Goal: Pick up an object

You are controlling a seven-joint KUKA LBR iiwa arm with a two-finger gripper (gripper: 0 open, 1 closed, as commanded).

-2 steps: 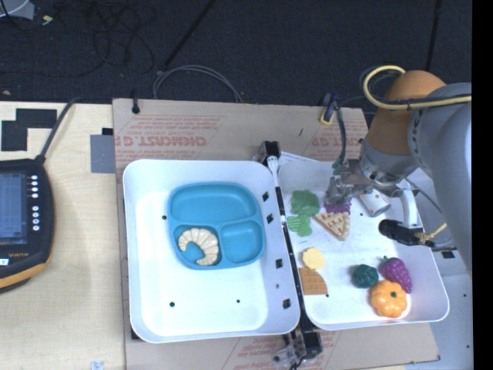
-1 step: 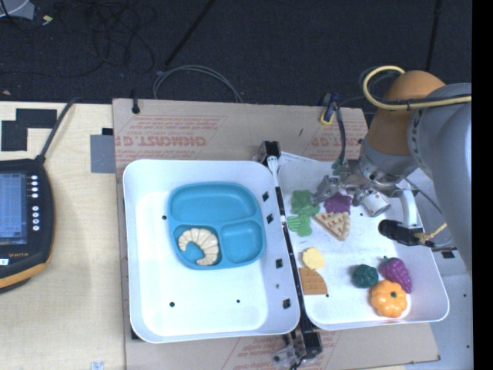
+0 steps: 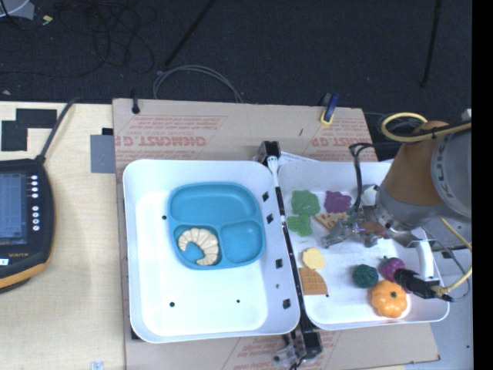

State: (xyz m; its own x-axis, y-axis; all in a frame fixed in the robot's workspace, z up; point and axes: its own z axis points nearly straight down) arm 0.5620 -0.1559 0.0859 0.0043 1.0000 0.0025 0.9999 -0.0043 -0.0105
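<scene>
Claw [image 3: 333, 236] low in the right shallow white bin [image 3: 339, 318].
Its fingers spread wide, gripping nothing, just beside the flat tan waffle-like piece [image 3: 330, 221].

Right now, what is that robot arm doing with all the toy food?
The arm's gripper is low in the right bin, by a tan wedge-shaped toy, among play food like an orange pumpkin and green leafy pieces. It looks like it's trying to pick something up. In the left bin, a croissant sits in a blue tray.

Two white bins [image 3: 146, 299]; one blue plate [image 3: 231, 206]; one croissant [image 3: 199, 246]; one pumpkin [image 3: 389, 299].
</scene>
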